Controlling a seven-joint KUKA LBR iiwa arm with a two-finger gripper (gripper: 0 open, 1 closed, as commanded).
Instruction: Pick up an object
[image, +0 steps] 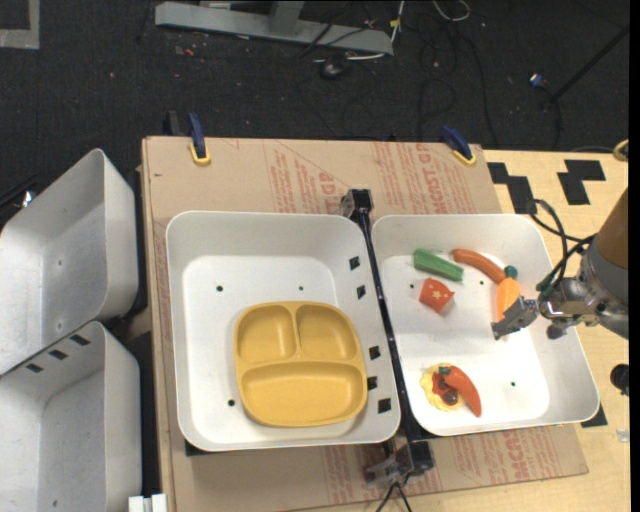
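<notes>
Carrot (507, 297) just above pincer (512, 322), right bin (560, 400).

- A single fixed camera looks down from above at a slant onto the bench (300, 170).
- It sits far enough back to take in both white bins: the left bin (190, 300) and the right bin (560, 390), side by side.
- Dark floor with cables lies along the top of the picture.
- The robot arm (612, 262) enters from the right edge.
</notes>
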